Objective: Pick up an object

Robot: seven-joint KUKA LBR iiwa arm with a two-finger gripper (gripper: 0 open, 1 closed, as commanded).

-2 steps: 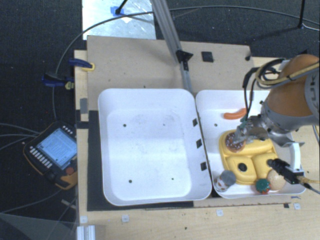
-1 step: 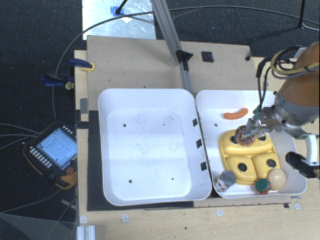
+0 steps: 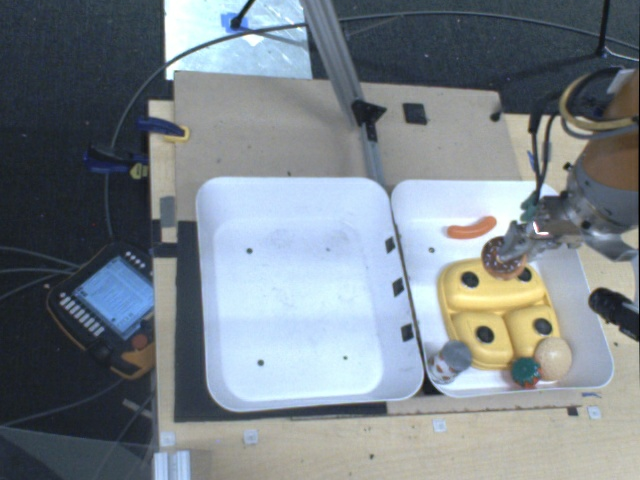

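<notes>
The right bin (image 3: 418, 204) holds several objects. A large yellow moulded piece (image 3: 497, 310) with dark holes lies in its middle, with an orange sausage shape (image 3: 471, 229) behind it. Along the front edge sit a grey lump (image 3: 453, 357), a small green and red ball (image 3: 525, 371) and a beige egg (image 3: 553, 355). My gripper (image 3: 508, 250) reaches in from the right, its tip low over the yellow piece's back edge. A small brown round thing (image 3: 495, 260) sits right at the tip; I cannot make out whether it is gripped.
The left bin (image 3: 206, 298) stands beside the right one, their walls meeting at the middle. A slanted metal pole (image 3: 340, 58) crosses behind the bins. A teach pendant (image 3: 105, 303) lies off the bench at the left, with clamps (image 3: 160, 128) on the board's edge.
</notes>
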